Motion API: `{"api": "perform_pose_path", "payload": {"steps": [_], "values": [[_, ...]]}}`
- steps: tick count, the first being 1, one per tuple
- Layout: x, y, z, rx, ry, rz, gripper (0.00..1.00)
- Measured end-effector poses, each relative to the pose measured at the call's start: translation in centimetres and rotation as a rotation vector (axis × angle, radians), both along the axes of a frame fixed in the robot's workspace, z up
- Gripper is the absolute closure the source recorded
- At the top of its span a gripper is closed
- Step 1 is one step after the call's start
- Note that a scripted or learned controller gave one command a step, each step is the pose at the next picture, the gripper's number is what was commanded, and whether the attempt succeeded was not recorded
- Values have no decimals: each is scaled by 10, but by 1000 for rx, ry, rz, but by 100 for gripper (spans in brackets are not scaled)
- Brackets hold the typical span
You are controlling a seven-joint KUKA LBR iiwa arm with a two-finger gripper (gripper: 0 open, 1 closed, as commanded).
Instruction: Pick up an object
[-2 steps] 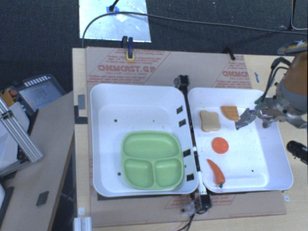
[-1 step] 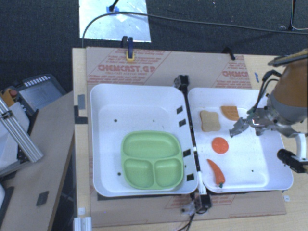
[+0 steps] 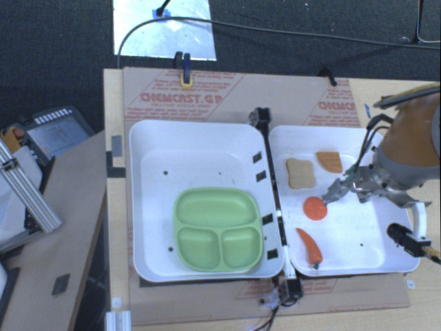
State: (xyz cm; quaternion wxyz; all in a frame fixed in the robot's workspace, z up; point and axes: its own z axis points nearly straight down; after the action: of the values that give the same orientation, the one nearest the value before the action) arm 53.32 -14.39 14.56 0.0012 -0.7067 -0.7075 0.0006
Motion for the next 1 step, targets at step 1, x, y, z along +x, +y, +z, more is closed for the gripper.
{"api": "perform_pose_path", "payload": {"steps": [1], "values": [[-5, 9, -50, 1, 0, 0, 0]]}}
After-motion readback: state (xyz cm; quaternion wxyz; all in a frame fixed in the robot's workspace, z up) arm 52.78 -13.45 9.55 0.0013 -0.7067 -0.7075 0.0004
